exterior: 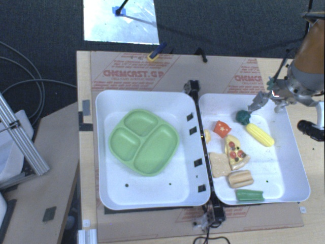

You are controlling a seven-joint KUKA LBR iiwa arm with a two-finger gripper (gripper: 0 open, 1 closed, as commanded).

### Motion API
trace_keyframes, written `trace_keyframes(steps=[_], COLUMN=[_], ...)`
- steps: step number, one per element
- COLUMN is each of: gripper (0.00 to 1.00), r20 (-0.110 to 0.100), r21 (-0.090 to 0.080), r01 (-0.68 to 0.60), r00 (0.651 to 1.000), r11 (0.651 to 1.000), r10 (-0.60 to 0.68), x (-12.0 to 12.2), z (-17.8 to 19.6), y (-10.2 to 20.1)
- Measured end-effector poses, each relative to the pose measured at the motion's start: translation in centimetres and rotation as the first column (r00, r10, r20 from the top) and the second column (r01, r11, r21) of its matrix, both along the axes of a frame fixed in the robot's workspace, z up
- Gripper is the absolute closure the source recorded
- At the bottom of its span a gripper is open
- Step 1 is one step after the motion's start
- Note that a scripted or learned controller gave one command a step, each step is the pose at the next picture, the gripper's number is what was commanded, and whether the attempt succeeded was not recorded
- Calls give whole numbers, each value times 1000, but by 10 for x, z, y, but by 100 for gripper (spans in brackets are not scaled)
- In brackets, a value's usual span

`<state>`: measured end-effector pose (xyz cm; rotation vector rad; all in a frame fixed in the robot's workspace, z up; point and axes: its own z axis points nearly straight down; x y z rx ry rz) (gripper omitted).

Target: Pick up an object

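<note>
Over the right white bin's (299,187) far edge hovers the gripper (264,101), fingers spread wide and holding nothing. Just below it lies a small dark-green toy vegetable (244,117), beside a yellow plastic corn cob (260,134). A green divided plate (143,142) fills the left bin (109,105).

one fixed camera looks down at a slant from above the bench, far enough to take in both white bins (152,98) whole, with the gripper (264,101) entering at the picture's right edge.
</note>
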<state>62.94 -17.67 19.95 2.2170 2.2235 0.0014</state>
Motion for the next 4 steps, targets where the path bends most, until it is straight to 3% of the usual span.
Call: trace_keyframes(steps=[1,2,3,4], gripper=[0,0,0,0], r20=[3,-1,-7,0], r21=[2,1,0,2], r01=[-7,-5,6,7], r00=[1000,1000,1000,1000], r11=[1000,1000,1000,1000], r10=[7,5,-6,-7], x=[10,-1,-37,-100], z=[29,24,-37,-117], y=[80,127,85,78])
